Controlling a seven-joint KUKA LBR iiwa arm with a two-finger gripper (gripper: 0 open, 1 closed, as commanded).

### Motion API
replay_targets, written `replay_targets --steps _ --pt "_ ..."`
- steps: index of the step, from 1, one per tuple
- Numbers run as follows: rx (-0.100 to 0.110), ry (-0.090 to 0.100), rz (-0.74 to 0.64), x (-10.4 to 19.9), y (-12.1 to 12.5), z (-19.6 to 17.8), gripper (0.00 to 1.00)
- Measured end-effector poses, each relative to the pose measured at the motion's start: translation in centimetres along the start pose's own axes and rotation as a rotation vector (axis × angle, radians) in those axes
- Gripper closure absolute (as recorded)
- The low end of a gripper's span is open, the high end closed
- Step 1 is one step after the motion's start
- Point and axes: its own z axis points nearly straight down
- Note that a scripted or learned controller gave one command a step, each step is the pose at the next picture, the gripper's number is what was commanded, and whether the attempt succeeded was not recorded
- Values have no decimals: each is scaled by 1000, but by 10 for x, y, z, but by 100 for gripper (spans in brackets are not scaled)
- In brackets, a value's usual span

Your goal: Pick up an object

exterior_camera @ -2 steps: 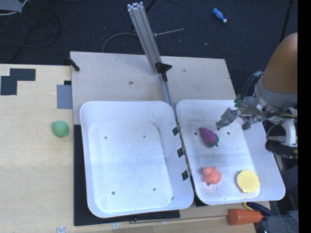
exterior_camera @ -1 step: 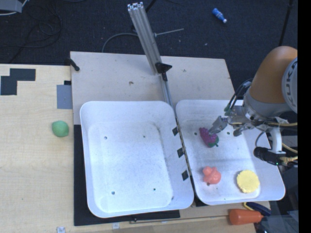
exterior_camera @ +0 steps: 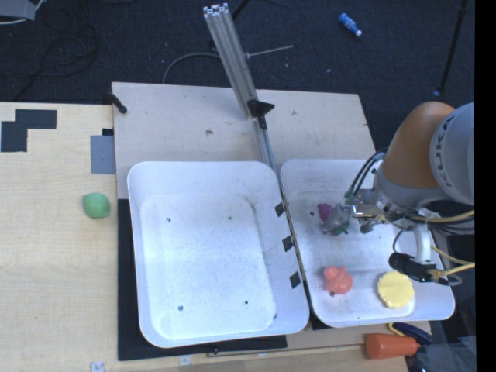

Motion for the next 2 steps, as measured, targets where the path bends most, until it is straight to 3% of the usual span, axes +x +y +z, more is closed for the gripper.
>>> replay_targets --steps 1,2 --pt "-5 -1 0 1 0 18 0" --pt "-8 -2 2 -1 1 6 100"
